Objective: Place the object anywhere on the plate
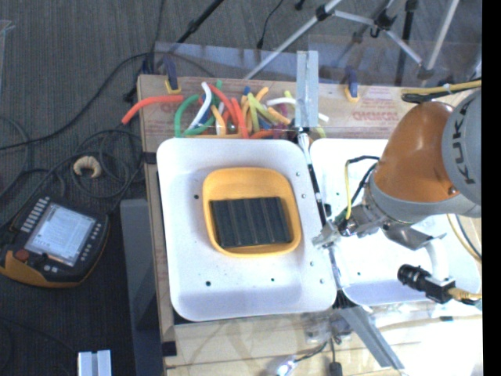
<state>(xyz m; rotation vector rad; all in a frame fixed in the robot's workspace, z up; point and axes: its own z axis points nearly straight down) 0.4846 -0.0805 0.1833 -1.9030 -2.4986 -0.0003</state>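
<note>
A dark grey, ribbed rectangular slab (250,222) lies flat on the yellow, rounded-square plastic plate (215,190), covering most of the plate's floor and reaching down to its 6 o'clock rim. The plate's bare yellow lip shows all around, widest at 12 o'clock. Plate and slab sit near the middle of the left shallow white bin (184,276), whose bare white floor surrounds them on every side.

At 3 o'clock from the plate, across the ridge where the two bins meet, lies the right shallow white bin (376,292). Over it hangs the grey robot arm with its orange band (419,151), entering from 3 o'clock and hiding much of that bin. The end effector (337,232) sits at the arm's low end, just beside the dividing ridge and apart from the plate; whether it is spread or pressed together cannot be told, as the metal parts blur together there. Thin yellow and black cables (351,180) loop along the wrist.

At 12 o'clock from the left bin, a tangle of red, green, orange and white tubes (227,108) lies on the wooden worktop (153,104). Well apart at 9 o'clock, an orange-edged handheld control pendant with a pale screen (55,237) rests on the dark carpeted floor (70,53).
</note>
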